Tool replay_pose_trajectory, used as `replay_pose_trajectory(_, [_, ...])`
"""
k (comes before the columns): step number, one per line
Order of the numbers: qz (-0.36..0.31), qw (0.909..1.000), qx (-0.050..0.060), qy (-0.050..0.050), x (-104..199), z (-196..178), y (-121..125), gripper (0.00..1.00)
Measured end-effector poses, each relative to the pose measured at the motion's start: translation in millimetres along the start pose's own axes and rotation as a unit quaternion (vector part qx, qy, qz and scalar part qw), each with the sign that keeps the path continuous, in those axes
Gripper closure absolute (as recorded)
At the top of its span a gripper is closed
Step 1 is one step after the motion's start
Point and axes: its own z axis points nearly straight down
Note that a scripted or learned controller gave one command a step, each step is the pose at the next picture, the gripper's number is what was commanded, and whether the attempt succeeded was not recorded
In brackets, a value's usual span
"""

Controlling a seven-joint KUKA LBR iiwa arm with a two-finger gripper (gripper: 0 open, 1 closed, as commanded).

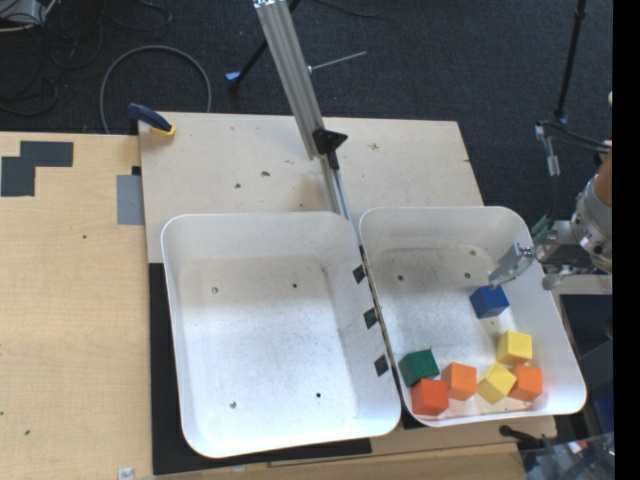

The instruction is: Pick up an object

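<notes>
The gripper (512,261) reaches in from the right over the right bin (440,230) — whether it is released or clenched cannot be told from this slant. A blue cube (489,300) lies just below its tip, apart from the cluster along the bin's near edge: a green cube (419,366), two orange cubes (461,379) (527,382), a red-orange cube (431,397) and two yellow cubes (515,347) (496,383). The left bin (200,238) sits beside it.
</notes>
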Motion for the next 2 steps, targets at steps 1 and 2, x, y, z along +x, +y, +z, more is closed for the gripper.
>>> replay_pose_trajectory(1, [-0.002,1.0000,-0.001,0.000,-3.4,-6.9,16.1,0.00])
replay_pose_trajectory(2, [-0.002,1.0000,0.004,0.001,-31.7,140.0,44.0,0.00])
